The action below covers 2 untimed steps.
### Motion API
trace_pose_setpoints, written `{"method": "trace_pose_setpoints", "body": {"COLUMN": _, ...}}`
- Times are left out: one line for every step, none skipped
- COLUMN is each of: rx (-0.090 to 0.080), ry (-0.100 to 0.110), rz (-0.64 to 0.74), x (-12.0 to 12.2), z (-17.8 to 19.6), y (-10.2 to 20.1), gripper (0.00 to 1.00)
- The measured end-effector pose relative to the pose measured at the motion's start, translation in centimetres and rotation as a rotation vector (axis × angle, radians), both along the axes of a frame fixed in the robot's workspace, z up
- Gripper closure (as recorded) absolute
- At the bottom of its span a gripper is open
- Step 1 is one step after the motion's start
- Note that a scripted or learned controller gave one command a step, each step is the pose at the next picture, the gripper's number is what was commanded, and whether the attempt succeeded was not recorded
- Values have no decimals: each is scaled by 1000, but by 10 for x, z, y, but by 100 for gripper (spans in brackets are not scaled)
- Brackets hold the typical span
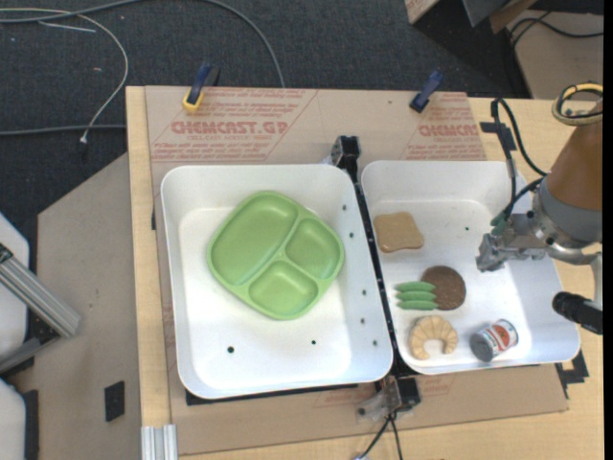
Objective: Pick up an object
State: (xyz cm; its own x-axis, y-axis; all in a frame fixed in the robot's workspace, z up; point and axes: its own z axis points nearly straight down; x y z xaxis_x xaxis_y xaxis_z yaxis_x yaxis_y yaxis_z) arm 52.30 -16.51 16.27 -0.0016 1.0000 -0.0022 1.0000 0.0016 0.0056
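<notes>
The right bin (450, 185) holds a slice of toast (397, 231), a green pea pod (416, 294), a round brown patty (446, 286), a croissant (433, 335) and a small red and white can (494, 339) lying on its side. My gripper (494, 253) hangs over the right side of this bin, right of the patty and above the can, touching none of them. The grey arm with its orange band (579, 175) comes in from the right edge.
The left bin (192, 286) carries a green divided plate (276, 254). Both bins rest on a cardboard sheet (239, 123) held by blue clamps (199, 84) at the back. Cables run along the right bin's far corner.
</notes>
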Motion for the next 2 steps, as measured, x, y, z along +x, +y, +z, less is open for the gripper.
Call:
{"method": "trace_pose_setpoints", "body": {"rx": 0, "ry": -1, "rz": -1, "x": 2, "z": 48, "y": -9, "gripper": 100}}
{"method": "trace_pose_setpoints", "body": {"rx": 0, "ry": 0, "rz": 0, "x": 3, "z": 90, "y": -9, "gripper": 100}}
